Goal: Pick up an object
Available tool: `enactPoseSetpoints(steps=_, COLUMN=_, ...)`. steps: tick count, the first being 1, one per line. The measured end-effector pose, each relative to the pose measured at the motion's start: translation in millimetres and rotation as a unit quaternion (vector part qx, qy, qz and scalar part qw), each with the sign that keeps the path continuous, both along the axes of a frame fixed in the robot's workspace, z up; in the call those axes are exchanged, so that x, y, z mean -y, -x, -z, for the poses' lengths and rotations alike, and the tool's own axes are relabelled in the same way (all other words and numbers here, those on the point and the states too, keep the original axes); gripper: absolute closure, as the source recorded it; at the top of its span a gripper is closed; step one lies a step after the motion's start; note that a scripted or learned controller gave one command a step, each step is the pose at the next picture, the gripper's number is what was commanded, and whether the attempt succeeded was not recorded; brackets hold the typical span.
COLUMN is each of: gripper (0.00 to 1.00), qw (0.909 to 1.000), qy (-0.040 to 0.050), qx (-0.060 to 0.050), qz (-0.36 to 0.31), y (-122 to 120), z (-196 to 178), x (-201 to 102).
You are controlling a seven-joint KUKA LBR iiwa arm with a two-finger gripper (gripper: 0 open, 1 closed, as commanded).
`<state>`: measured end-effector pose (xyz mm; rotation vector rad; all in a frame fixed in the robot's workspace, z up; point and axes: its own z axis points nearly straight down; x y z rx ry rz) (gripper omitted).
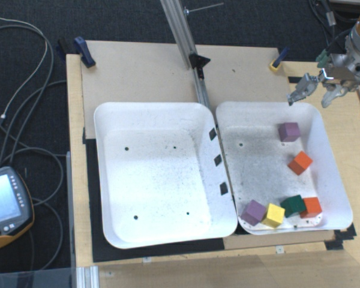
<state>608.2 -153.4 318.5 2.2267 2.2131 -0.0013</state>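
Purple is the nearest colour to me: the purple cube (288, 131) lies in the right bin (330, 155), at its far end, just nearward and left of my end effector (317, 92), which hangs spread wide and empty above the bin's far rim. I judge a straight drop could strike that rim, or nudge the cube aside toward the orange cube (300, 162).

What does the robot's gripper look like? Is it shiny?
The gripper is grey metal with a dull shine and has two thin, pointed fingers that look like little claws. Its body above them is a chunky silver-grey block with a small green patch on one side.
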Motion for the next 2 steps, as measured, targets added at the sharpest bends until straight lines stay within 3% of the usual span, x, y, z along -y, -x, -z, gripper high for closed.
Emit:
enactPoseSetpoints(steps=1, gripper=0.0, qw=1.0, qy=-0.0021, qx=-0.005, qz=-0.002, y=3.8, z=124.3, x=40.1)
enactPoseSetpoints(steps=2, gripper=0.0, qw=1.0, qy=-0.0004, qx=0.0, qz=-0.004, y=-58.0, z=212.7, x=64.3)
